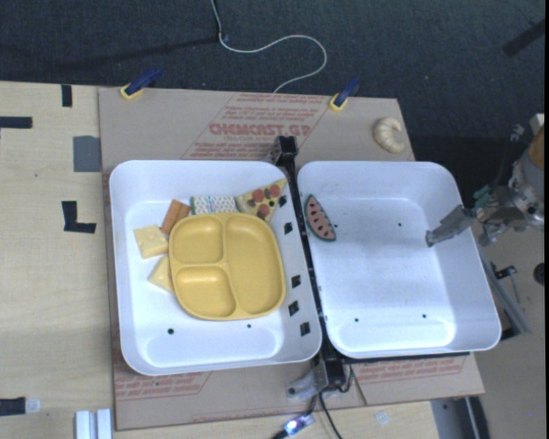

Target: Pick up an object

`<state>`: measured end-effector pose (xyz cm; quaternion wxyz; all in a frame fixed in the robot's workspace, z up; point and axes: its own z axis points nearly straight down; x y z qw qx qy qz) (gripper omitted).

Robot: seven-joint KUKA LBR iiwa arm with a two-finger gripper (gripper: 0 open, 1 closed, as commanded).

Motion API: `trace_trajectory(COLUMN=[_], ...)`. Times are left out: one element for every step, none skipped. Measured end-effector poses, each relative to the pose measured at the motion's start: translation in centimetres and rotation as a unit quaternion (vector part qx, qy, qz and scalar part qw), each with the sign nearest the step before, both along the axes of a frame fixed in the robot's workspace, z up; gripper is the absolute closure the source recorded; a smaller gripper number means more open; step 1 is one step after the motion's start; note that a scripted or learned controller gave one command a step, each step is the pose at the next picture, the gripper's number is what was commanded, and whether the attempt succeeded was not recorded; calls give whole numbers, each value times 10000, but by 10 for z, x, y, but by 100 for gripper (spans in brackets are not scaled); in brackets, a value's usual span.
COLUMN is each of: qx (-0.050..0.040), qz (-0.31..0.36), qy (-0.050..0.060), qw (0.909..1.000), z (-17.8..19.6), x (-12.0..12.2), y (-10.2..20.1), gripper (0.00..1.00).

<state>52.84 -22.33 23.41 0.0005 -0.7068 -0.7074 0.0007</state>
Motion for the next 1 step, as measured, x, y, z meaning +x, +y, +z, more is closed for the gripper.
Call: trace_trajectory(qx=[5], qz=[3], qy=[18], qw=[10000], z=[-45], x=[-3], y=[5], gripper=[0])
